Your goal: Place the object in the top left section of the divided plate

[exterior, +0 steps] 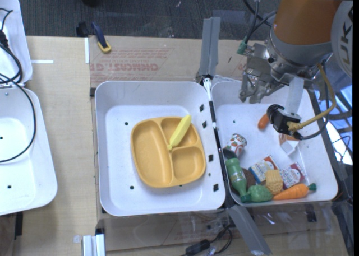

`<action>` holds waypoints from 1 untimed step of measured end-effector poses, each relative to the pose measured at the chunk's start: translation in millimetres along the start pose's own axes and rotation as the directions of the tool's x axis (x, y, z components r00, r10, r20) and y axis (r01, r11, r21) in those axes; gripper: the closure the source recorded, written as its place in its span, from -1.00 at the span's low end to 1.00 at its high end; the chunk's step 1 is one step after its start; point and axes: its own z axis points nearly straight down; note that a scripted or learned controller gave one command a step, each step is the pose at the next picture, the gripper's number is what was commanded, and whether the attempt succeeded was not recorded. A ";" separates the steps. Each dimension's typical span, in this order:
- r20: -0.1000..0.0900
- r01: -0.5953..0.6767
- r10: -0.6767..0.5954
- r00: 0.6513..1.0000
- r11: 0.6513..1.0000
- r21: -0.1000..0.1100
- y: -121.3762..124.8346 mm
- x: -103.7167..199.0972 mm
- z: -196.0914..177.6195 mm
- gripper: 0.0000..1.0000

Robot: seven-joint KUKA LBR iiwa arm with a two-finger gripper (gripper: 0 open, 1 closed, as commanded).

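Nearest the camera, the worktop (61,238) carries two white bins side by side. Left bin (109,154) holds the yellow divided plate (150,159), roughly centred. Arm (308,8) enters from the right and hangs over the far end of the right bin (328,176), likely raised clear so the plate stays unobstructed. Pincer (255,93) hovers above the bin's far-left corner; nothing seen between its fingers, and whether they are spread or shut I cannot tell. Toy food is heaped in the right bin's near corner, a carrot (293,192) among it. Yellow banana-like object (180,131) lies tilted across the plate's far-right section, over the divider; judged placed.
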 end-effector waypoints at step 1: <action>0.000 -0.128 0.128 0.992 0.992 0.000 -20.2 -46.8 -49.5 1.00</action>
